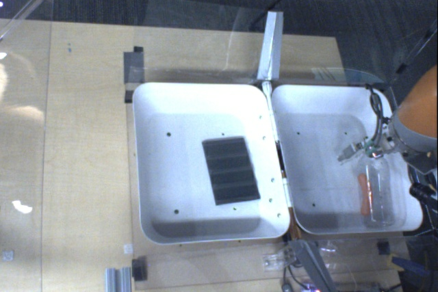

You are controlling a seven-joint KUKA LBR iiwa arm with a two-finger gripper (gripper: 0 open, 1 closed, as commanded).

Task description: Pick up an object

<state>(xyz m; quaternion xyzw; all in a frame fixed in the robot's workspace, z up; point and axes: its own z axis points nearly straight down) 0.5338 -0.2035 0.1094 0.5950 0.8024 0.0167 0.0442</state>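
**Nothing lifted yet: the pick has barely begun**

Two white bins sit side by side on your bench [82, 147]. The left bin [154, 147] holds a dark ribbed rectangular pad [231, 170], lying flat near the middle and turned a little off square. The right bin [308, 147] holds a clear tube-like object with an orange-red strip inside it [374, 196], lying along the bin's right side near the lower corner.

Your arm [419, 116] comes in from the right edge, its orange band just above the wrist. The end effector [366, 147] hangs over the right bin, just above the top end of the clear object. At this slant and size you cannot tell whether it is spread or closed, nor whether it touches the object or only hovers near it. Nothing is visibly caught in it.

Judge the task as at its early stage: both things appear to lie on their bin floors, and neither is raised. The clear object looks like the likely target, given how close the end effector stands to it. What is left is nearly everything: the closing on the object, the grasp and the lift clear of the bin.
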